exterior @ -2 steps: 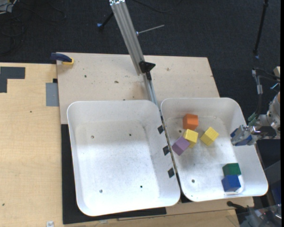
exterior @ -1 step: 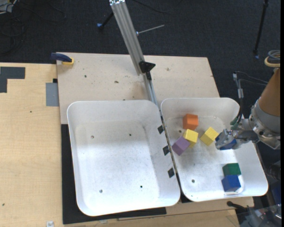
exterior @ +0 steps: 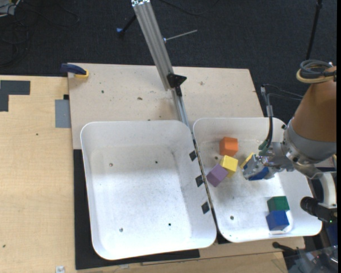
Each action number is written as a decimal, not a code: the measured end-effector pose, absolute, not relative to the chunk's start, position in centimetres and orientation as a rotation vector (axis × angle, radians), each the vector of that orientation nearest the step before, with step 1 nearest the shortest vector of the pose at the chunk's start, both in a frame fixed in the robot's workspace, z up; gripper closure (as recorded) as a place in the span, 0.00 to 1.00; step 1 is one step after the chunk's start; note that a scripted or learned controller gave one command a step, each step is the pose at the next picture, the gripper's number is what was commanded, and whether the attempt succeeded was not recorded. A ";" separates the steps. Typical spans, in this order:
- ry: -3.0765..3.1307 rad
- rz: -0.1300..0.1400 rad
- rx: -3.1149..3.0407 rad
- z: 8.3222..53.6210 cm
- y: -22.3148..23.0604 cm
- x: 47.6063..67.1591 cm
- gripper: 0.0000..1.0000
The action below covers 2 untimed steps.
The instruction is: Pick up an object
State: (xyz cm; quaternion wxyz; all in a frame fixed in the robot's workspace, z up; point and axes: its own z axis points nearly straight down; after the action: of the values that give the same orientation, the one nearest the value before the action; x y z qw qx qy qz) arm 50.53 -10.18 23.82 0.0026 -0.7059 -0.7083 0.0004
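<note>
Speckled white right bin [exterior: 247, 232], tool [exterior: 256, 169] low by matte yellow cube [exterior: 229, 163], grip state unclear, purple cube [exterior: 216, 175] adjacent

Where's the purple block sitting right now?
The purple block lies in the right bin, near its left wall, just below-left of the yellow block and left of the gripper.
</note>
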 end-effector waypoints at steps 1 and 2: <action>-2.221 0.003 -2.213 22.6 -5.3 50.7 1.00; -2.222 0.002 -2.214 22.7 -0.9 51.1 1.00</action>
State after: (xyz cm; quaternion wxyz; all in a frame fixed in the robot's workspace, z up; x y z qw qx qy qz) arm 51.14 -0.89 22.67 0.0024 -0.7058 -0.7084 0.0007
